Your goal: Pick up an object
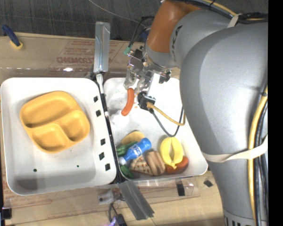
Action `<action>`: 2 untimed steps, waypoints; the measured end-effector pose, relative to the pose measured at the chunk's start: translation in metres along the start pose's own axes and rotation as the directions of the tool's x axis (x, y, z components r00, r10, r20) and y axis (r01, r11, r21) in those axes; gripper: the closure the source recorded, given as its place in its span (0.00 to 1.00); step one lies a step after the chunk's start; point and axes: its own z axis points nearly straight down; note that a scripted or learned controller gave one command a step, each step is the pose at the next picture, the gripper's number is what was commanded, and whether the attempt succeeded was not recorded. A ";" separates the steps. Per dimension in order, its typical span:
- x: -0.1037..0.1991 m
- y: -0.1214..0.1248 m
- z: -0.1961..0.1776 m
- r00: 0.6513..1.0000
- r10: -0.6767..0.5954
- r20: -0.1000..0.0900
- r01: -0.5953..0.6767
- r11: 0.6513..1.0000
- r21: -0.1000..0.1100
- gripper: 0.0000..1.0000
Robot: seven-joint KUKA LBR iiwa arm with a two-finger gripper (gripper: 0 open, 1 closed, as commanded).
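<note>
The hand (pixel 134 86) is closed on a toy sausage (pixel 128 101), which hangs from its fingers above the right bin (pixel 114 86). Only the top end seems pinched, so I think it could slip and fall if the arm swings. Below lie a blue bottle (pixel 137 150) and a banana (pixel 171 150). The left bin (pixel 9 140) holds a yellow divided tray (pixel 54 120). The red printing on the table's cardboard (pixel 75 55) is not readable.

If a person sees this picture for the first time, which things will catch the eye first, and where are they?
The large grey arm with its orange band fills the right side, reaching over the right bin. Under its claw hangs an orange-red sausage-shaped toy, near the bin's far left corner. A yellow divided tray lies alone in the left bin, and a heap of toy foods crowds the right bin's near end.
</note>
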 end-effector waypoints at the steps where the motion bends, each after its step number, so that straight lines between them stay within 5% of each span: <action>1: -0.042 -0.017 -0.100 0.969 -0.248 0.002 0.248 0.969 0.001 1.00; 2: -0.068 -0.088 -0.015 0.991 -0.131 0.005 0.131 0.991 0.014 1.00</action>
